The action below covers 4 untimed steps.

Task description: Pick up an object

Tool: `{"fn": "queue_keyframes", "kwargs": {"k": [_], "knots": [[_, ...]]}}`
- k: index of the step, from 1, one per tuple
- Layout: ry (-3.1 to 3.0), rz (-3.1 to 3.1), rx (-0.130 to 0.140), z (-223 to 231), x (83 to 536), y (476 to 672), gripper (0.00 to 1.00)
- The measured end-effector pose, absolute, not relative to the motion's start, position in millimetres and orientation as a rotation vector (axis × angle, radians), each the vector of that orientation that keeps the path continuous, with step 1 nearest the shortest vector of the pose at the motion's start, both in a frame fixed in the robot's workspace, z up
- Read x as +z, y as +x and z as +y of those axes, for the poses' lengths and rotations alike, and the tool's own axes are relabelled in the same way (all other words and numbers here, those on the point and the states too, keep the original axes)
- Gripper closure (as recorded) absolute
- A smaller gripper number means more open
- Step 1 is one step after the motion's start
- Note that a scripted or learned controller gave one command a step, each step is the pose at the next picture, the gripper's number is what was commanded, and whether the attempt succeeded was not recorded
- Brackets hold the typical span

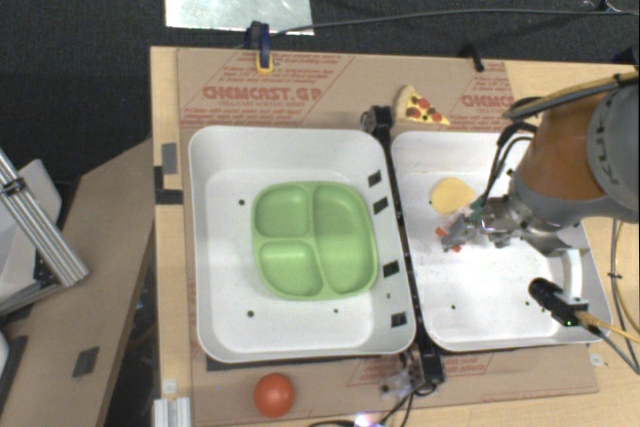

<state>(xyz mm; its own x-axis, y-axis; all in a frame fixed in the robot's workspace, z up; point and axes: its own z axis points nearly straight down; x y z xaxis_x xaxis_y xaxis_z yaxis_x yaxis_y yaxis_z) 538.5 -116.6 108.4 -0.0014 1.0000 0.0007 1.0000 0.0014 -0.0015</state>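
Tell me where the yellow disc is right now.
The yellow disc lies in the right bin, near its upper left corner, just up-left of the gripper.

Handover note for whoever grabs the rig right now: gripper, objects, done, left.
Gripper: low in the right bin, near its left wall; open or shut can't be told from this view.
Objects: yellow round piece lies in the right bin, just above the gripper. Green divided plate sits in the left bin. Pizza slice toy lies on the board behind the bins; red ball in front of them.
Done: arm is down in the right bin; no grasp visible.
Left: pick up an object and lift it.
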Motion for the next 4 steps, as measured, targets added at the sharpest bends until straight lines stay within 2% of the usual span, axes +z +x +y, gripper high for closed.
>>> {"fn": "queue_keyframes", "kwargs": {"k": [1, 2, 3, 4], "knots": [[-2.219, -2.222, 0.000, -116, 83, 538.7, 0.00], [-2.221, -2.224, -0.003, -116, 95, 539.9, 1.00], [-2.223, -2.225, -0.004, -118, 152, 531.4, 1.00], [-2.220, -2.230, -0.006, -115, 196, 535.1, 1.00]]}}
